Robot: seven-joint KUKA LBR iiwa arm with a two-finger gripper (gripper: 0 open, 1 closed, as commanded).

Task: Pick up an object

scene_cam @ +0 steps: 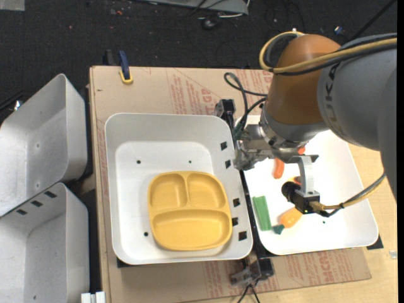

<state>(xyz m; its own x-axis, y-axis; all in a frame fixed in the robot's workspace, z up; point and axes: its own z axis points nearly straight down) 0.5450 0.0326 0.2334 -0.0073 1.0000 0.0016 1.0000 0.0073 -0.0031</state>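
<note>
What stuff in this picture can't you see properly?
In the camera view:
- The far half of the right bin is covered by the arm.
- The small orange piece is partly under the arm's wrist and too small to name.
- The tiny dark bit by the green block is too small to name.
</note>
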